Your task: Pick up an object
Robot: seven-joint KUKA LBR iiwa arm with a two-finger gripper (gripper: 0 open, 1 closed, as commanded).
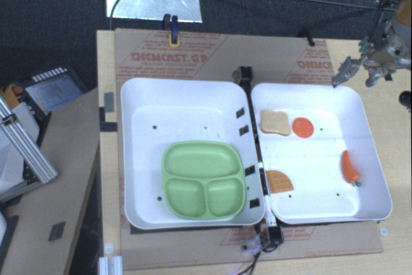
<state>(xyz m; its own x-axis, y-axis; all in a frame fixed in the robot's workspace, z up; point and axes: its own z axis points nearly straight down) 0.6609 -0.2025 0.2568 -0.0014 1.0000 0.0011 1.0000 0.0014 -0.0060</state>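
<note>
The gripper point(360, 73) is being held at the upper right of the camera view, just beyond the far right corner of the right bin point(370, 132) and above the brown board point(193, 51) on which both bins are being borne; its two fingers are being shown spread apart, and nothing is being gripped between them.

Four things are being carried by the right bin: a slice of toy bread point(275, 123) is being seen near the bin's far left part; a red round slice, like tomato point(303, 128), is being seen just beside it to the right, the two being close but apart; an orange toy carrot point(350, 167) is being seen by the right wall, lying roughly along that wall; a brown half-round piece, like a cookie or bread crust point(279, 182), is being seen against the left wall, near the dividing edge between the bins. All four are being kept well apart from the gripper.

A green divided plate point(203, 178) with three compartments is being held in the near part of the left bin point(138, 138); nothing is being carried in its compartments.
</note>
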